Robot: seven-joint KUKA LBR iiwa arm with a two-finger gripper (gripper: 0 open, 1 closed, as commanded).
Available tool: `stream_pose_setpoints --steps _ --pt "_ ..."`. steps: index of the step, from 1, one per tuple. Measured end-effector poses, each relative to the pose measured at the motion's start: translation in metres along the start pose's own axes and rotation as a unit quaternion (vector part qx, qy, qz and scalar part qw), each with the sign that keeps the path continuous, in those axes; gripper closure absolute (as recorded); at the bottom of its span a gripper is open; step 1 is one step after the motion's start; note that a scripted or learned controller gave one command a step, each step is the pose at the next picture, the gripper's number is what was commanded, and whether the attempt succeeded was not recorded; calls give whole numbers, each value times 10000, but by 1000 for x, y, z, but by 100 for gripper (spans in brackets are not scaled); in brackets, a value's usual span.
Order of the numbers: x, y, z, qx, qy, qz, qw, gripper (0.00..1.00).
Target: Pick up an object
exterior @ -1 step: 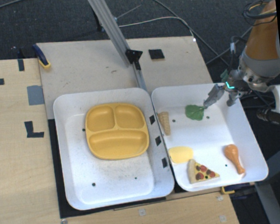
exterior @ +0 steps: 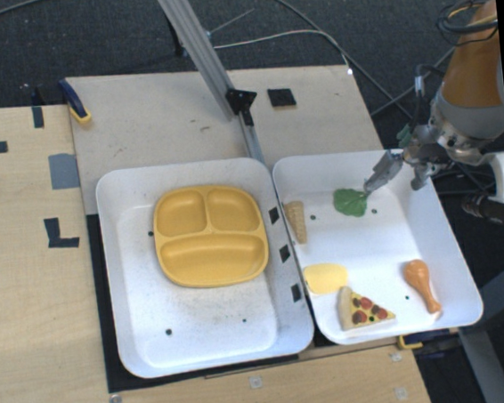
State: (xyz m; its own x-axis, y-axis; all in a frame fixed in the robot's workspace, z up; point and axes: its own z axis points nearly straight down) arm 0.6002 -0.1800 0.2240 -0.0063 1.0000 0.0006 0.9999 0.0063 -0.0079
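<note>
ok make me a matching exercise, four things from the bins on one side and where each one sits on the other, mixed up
Things:
1. yellow divided plate
2. green piece
3. pizza slice
4. drumstick

Places:
A. right bin, far part, next to the tool
B. right bin, near right corner
C. left bin, middle
D. right bin, near edge, below the yellow piece

Pairs: 1-C, 2-A, 3-D, 4-B

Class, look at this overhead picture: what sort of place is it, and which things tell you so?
Probably a robotics lab test bench: a robot arm reaches over two white bins, which hold toy food like a pizza slice and a yellow divided plate.
</note>
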Motion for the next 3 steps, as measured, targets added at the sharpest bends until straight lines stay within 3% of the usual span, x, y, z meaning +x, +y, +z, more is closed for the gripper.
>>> stream_pose_setpoints --steps 2,3 --pt "0 -7 103 28 1 7 10000 0" --pt "2 -6 141 -10 -11 -1 10000 0"
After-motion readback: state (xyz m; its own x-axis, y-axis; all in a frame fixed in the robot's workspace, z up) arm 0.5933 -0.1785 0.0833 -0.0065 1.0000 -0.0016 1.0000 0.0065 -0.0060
